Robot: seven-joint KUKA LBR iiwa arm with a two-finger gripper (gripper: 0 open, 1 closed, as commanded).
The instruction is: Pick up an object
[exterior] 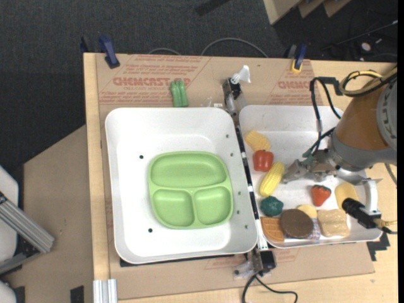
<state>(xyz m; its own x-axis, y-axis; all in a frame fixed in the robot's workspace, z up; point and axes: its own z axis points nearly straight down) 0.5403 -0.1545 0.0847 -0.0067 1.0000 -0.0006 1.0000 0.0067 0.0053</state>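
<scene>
Reaching in from the worktop's right edge, the gripper [297, 168] hangs low in the right bin [284, 115], just beside the corn cob [271, 178] and near the strawberry [320, 195]. Green tray [189, 190] sits mid left bin [126, 169]. Whether anything is grasped: cannot tell.

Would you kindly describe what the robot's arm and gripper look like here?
The arm is a thick rounded body, orange above a grey wrist section, with black and yellow cables looping alongside. The gripper is thin dark grey metal.
</scene>
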